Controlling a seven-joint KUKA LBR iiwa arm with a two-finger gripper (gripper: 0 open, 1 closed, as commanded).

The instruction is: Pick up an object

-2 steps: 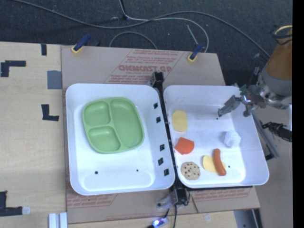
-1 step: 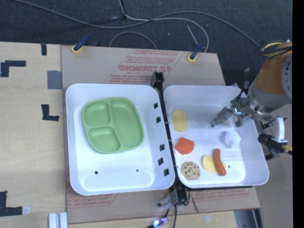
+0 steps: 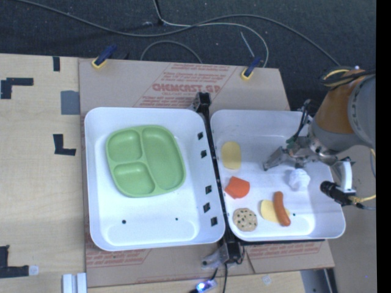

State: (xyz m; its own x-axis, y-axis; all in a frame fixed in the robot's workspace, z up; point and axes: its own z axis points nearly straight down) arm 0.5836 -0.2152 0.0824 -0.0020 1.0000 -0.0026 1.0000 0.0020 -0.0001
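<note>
Two bins, one arm [image 3: 342, 115] reaching in.
We cannot tell the gripper's [image 3: 292, 159] state; it hangs beside the white lump [image 3: 299, 178].

The arm [image 3: 360, 112] is a thick rounded tube of matte grey with a broad orange band [image 3: 335, 112] wrapped around it above the wrist. Yellow cable loops over the top of the orange section, and a thin dark lead runs down its near side. Below the band the wrist narrows to darker grey and silver metal parts. The gripper [image 3: 278, 159] is a slim dark grey piece. A small black cylinder with a white bracket [image 3: 341, 185] sticks out beside the wrist, trailing a yellowish wire
</note>
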